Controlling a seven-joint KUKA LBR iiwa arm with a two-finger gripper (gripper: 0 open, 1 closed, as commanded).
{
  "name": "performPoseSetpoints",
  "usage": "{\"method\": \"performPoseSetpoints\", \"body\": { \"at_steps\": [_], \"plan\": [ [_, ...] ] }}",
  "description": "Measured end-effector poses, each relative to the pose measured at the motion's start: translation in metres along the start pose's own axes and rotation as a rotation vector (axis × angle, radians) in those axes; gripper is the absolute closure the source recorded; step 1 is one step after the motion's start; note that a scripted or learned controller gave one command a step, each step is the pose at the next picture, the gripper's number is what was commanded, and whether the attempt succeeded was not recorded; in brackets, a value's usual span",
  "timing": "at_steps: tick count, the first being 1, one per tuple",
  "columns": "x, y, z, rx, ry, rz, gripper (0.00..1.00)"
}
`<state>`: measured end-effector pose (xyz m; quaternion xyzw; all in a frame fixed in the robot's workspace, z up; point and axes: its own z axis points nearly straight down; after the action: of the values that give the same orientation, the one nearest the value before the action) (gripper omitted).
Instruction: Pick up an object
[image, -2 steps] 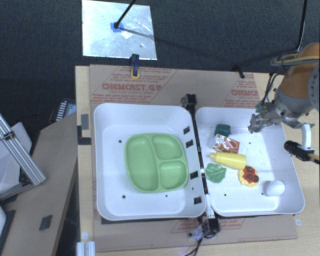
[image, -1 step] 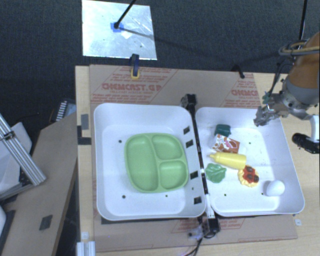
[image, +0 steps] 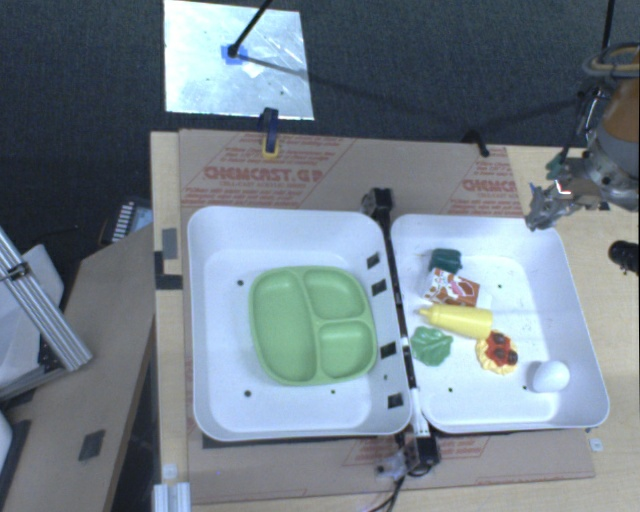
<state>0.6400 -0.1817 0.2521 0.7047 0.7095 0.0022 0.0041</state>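
gripper parked beyond the right bin, nothing picked yet

nearest the camera, the near rim of the right bin (image: 500, 425) runs along the bench; just inside it, at the near right corner, sits a white egg-like ball (image: 548, 376); to its left lie a small pizza-slice toy (image: 497, 353) and a green leafy piece (image: 431, 345); a yellow bottle (image: 457, 320) lies on its side between them and a little farther back, touching or nearly touching the leafy piece; farther still are a red-and-white packet (image: 453, 289) and a dark teal block (image: 445, 259); the left bin (image: 215, 240) carries a green divided tray (image: 308, 325), flat in its middle.

the gripper (image: 545, 212) hangs at the far right, just outside the far right corner of the right bin, well apart from every object; whether the jaws stand wide or narrow i cannot tell, and nothing shows between them.

judged from this, the task is at its approach step, with no object chosen; the next move calls for travelling left and nearer over the right bin, centring on one piece, then descending; the egg stands clear of its neighbours and looks the easiest target.
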Motion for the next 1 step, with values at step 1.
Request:
{"method": "performPoseSetpoints", "body": {
  "at_steps": [1],
  "plan": [
    [0.0537, -0.0086, 0.0124, 0.008, 0.004, -0.002, 1.0]
  ]
}}
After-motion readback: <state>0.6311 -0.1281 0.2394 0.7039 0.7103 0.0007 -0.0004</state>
